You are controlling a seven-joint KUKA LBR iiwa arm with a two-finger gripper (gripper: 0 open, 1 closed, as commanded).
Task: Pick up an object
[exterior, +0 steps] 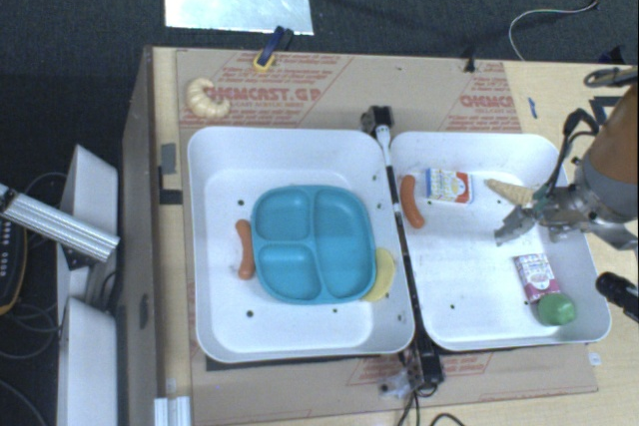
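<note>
1. Two white bins are sitting side by side on the bench: the left bin (215, 214) and the right bin (469, 304).
2. One blue tray (312, 244) with four compartments is lying in the middle of the left bin.
3. Two sausages are showing. One sausage (245, 248) is lying just left of the tray; the other sausage (408, 201) is lying in the right bin, along its left wall.
4. One yellow piece (383, 274), perhaps a banana, is peeking out from under the tray's right near corner.
5. In the right bin, one small carton (446, 186) is lying at the far side, just right of the second sausage.
6. One cone (510, 191) is lying right of the carton, its tip pointing left.
7. One pink packet (536, 272) is lying near the right wall, and one green ball (555, 310) is sitting just near of it, touching or almost touching.
8. The one arm is reaching in from the right, and its gripper (512, 220) is hovering over the right bin, just near of the cone's wide end, with the fingers spread apart and nothing between them.
9. Outside the bins, one pale curled thing (206, 96) is lying on the cardboard at the far left.
</note>
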